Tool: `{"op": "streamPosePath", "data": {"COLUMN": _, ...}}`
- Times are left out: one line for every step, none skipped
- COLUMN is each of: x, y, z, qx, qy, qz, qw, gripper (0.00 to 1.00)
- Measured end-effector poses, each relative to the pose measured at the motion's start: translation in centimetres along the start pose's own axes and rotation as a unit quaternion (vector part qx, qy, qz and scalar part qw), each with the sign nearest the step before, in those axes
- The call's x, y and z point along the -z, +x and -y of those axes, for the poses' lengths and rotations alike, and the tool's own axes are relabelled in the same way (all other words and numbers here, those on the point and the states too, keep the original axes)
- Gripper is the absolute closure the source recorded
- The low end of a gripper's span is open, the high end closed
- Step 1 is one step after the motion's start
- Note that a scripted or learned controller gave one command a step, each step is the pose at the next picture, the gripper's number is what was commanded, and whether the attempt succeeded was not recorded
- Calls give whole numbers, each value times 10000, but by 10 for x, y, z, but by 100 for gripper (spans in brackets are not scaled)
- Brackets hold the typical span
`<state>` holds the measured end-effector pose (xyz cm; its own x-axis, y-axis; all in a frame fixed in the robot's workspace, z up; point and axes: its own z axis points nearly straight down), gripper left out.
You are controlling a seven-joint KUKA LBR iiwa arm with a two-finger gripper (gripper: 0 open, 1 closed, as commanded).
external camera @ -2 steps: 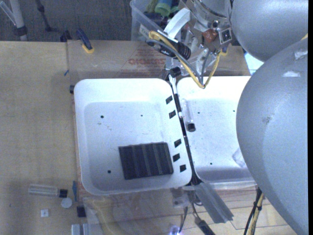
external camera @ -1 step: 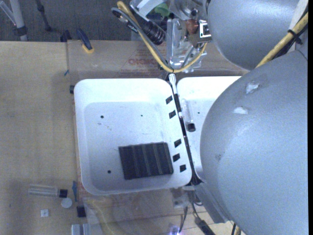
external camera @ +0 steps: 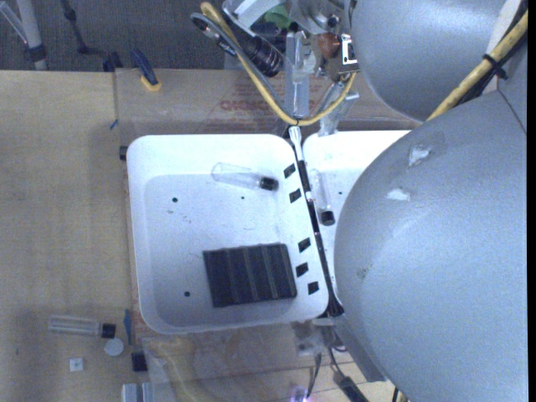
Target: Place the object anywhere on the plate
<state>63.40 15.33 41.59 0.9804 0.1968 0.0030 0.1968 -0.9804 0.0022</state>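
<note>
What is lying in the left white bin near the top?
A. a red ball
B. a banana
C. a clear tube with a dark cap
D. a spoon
C: a clear tube with a dark cap lies in the left bin, above the ridged black plate.

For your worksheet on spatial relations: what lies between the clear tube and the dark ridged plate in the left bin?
Bare white bin floor separates the clear tube from the dark ridged plate, seen in the camera view.

The left bin (external camera: 142,216) looks like smooth white plastic with a soft sheen. Inside it, the dark ribbed plate (external camera: 249,275) is matt, and the tube (external camera: 239,176) above the plate is clear and glossy. The arm (external camera: 435,258) is smooth grey, satin-finished. The bench (external camera: 59,191) looks like pale matt wood.
</note>
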Motion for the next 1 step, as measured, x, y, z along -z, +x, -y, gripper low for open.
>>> {"op": "streamPosePath", "data": {"x": 10, "y": 1, "z": -1, "qx": -17, "qy": -10, "qz": -17, "qw": 10000, "gripper": 100}}
